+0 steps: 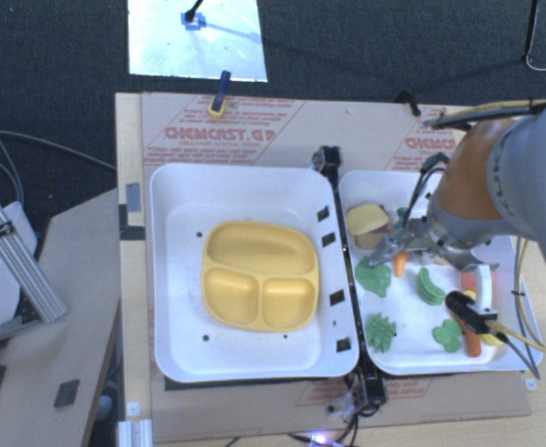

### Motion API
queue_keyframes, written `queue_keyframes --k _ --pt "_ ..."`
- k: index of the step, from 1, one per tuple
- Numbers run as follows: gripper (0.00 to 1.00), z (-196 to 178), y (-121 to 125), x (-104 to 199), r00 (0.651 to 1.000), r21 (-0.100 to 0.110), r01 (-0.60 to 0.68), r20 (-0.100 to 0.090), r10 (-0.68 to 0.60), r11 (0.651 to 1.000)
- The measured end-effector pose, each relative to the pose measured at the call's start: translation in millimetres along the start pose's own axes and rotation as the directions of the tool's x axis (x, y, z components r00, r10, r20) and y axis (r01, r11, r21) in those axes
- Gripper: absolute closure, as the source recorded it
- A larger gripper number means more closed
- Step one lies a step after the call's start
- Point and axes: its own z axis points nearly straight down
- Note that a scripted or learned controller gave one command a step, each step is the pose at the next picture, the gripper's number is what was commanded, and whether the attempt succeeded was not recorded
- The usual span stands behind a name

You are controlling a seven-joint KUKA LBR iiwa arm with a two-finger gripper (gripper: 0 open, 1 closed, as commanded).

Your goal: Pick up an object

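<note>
My gripper (385, 250) is low in the right bin (413, 366), near its left wall. It sits just below a tan and yellow toy food piece (366, 219) and above a green leafy piece (374, 277). A small orange carrot piece (400, 265) lies right beside the gripper's tip. Whether anything is gripped is hidden by the gripper body.
More green pieces lie at the bin's middle (429, 287), front left (381, 330) and front right (448, 335), with a red-orange piece (472, 345) and a white piece (484, 280) to the right. The left bin (175, 250) holds a yellow divided plate (257, 275).
</note>
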Motion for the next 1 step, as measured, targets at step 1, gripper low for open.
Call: queue_keyframes --k 1 --pt "1.0 -10.9 -2.5 -0.4 1.0 0.002 0.0 -0.002 0.0 1.0"
